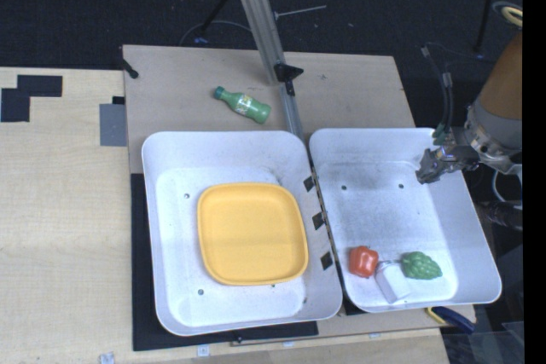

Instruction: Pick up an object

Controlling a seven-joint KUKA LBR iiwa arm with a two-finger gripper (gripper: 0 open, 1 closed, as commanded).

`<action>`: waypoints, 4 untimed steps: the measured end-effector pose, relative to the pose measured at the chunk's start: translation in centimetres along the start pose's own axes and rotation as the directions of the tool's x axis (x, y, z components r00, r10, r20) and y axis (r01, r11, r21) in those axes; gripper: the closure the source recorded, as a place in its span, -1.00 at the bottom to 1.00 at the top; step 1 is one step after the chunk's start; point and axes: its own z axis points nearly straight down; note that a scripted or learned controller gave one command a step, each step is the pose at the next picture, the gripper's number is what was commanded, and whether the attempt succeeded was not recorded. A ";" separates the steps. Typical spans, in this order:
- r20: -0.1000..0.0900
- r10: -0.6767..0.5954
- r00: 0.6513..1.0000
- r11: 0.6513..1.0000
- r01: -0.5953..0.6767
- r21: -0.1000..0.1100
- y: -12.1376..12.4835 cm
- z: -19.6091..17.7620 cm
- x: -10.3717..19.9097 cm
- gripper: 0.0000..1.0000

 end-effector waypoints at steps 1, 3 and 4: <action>-0.001 -0.004 1.000 1.000 0.004 0.001 1.7 0.6 4.8 1.00; -0.001 -0.003 1.000 1.000 0.003 0.002 3.9 0.0 15.0 1.00; 0.000 -0.003 1.000 1.000 0.003 0.000 4.6 -1.4 20.2 1.00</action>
